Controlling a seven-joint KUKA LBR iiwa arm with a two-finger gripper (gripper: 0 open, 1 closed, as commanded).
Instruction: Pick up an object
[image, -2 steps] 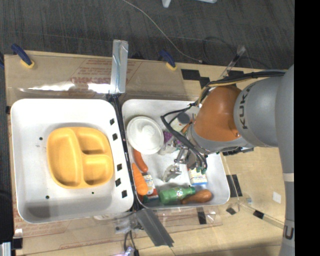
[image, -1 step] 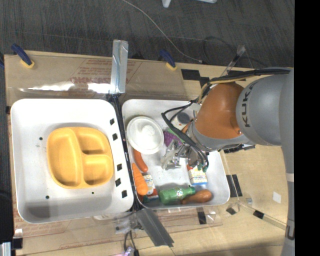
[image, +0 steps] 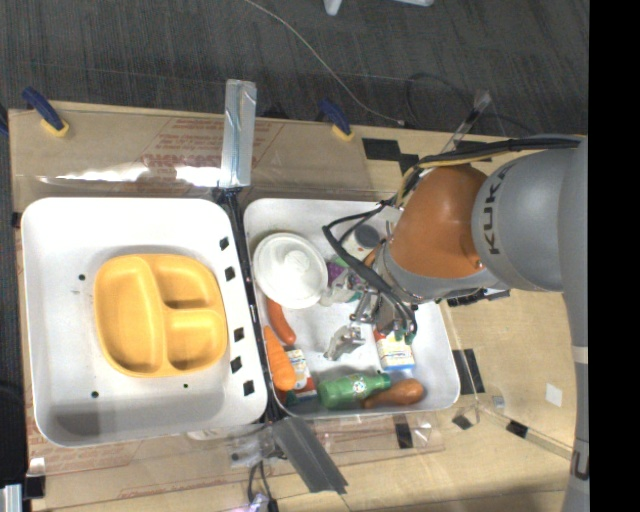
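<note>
So the grey arm with the orange wrist band (image: 440, 235) is down in the right white plastic bin (image: 432, 325), jaws (image: 345, 343) hanging low over the bin floor at centre-right of the frame. Honestly can't tell if they're spread or pressed together, too small and cluttered there.

Candidates sit close by: a small white bottle with a yellow-blue label (image: 394, 352) just right of the jaws, a green bottle (image: 355, 388) and a brown sausage-shaped thing (image: 397, 393) along the bottom edge, an orange carrot-like piece (image: 280, 362) by the left wall, and a round white bowl (image: 289, 268) above.

I'd go for the little white bottle: centre the jaws across its narrow side, drop straight, avoid nudging the green one. The yellow divided tray (image: 160, 312) sits in the left white bin (image: 60, 300).
</note>
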